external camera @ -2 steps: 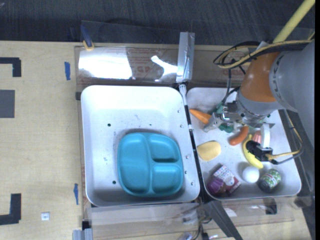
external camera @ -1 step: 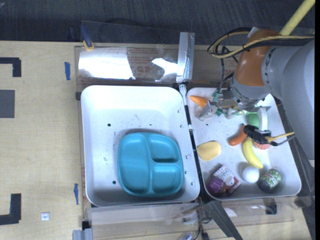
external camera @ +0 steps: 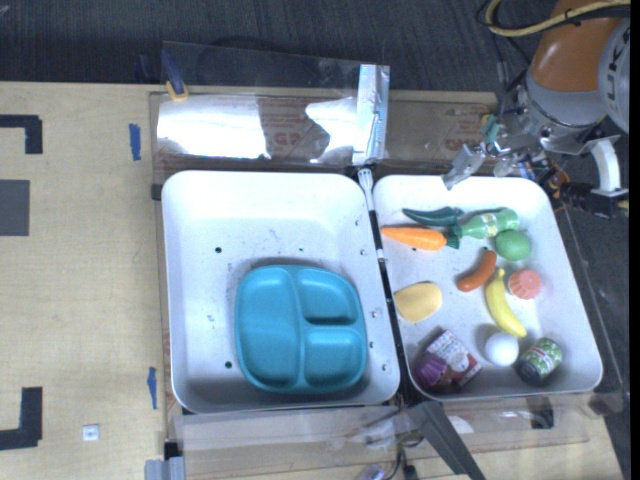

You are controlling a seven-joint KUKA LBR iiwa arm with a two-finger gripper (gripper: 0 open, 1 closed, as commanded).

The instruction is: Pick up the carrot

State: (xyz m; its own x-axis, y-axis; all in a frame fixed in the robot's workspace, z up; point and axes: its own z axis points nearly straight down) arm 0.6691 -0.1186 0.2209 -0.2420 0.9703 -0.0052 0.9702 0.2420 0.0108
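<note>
The gripper [external camera: 478,158] hangs over the far rim of the right bin [external camera: 575,298]; whether it is open or closed cannot be told, and nothing shows in its grasp; the carrot [external camera: 414,237] lies below it in that bin's near-left part, beside the divider, its dark green top [external camera: 436,216] touching; a banana [external camera: 503,306] lies further right; a blue tray [external camera: 298,326] sits in the left bin [external camera: 200,218].

lighting over my bench is bright and even. strong glare off the clear plastic sheet [external camera: 270,118] just behind the left bin [external camera: 190,228]. a soft shadow lies inside that bin's near wall. focus is slightly soft throughout, grainier toward the dark floor beyond the sheet.
</note>
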